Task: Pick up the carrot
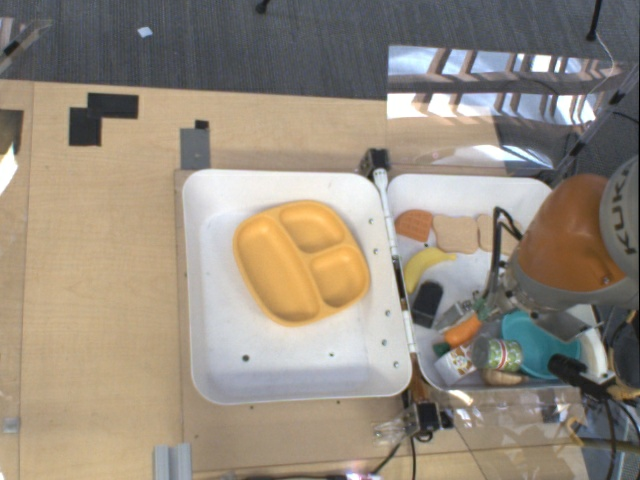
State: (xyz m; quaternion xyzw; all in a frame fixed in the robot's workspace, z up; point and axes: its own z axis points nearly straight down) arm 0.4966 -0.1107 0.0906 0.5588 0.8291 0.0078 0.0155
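Gripper [487, 308] low in right bin [470, 380], open or shut impossible to tell under the arm; carrot [461, 331] just beside it, by black block [427, 301], banana [426, 262], green can [497, 354], teal item [538, 344]. Left bin [215, 358] holding yellow divided plate [300, 260]

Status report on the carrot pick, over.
Arm over right bin, fingers hidden. Carrot lying in that bin, not visibly gripped. Crowded by black block, banana, small jar.

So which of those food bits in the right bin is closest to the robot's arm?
The carrot, the small orange piece lying right beside the arm's wrist. The banana and the bread slice sit farther up the bin.
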